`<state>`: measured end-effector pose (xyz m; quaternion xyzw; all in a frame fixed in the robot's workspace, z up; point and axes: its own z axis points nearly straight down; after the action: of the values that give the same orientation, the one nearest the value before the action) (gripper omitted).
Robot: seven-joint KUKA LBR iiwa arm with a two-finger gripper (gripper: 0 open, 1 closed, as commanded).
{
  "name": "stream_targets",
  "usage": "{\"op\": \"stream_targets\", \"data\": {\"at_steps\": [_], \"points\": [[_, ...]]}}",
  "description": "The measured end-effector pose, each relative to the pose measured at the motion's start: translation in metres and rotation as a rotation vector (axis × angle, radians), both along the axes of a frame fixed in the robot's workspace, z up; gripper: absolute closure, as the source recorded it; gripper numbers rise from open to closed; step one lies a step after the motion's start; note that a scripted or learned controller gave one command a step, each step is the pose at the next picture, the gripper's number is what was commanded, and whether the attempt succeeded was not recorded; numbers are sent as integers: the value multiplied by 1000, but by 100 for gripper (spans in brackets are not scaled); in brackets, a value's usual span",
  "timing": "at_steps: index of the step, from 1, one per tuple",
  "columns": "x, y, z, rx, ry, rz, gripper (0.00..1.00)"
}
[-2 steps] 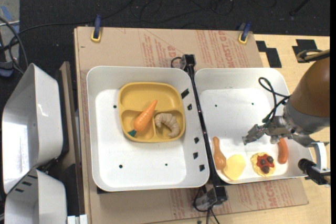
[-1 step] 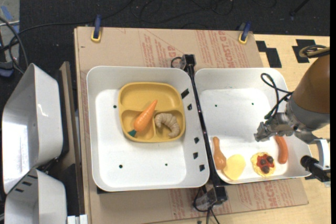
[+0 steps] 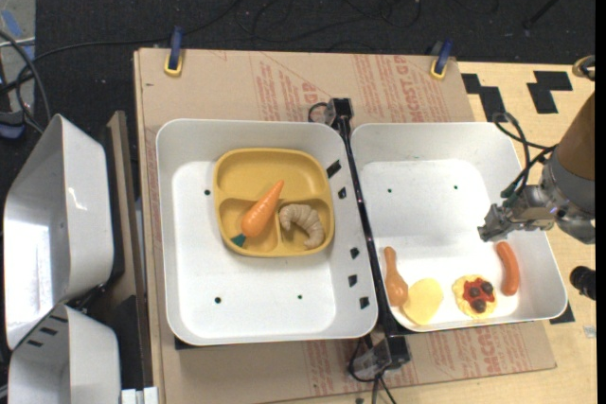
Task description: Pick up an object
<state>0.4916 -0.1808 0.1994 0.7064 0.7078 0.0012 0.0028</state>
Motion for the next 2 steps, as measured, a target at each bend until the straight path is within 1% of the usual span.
{"op": "stream_targets", "data": {"at_steps": [1,2], "points": [[1,0,27,0,1,1,100],[10,49,19,3,6,5,100]]}}
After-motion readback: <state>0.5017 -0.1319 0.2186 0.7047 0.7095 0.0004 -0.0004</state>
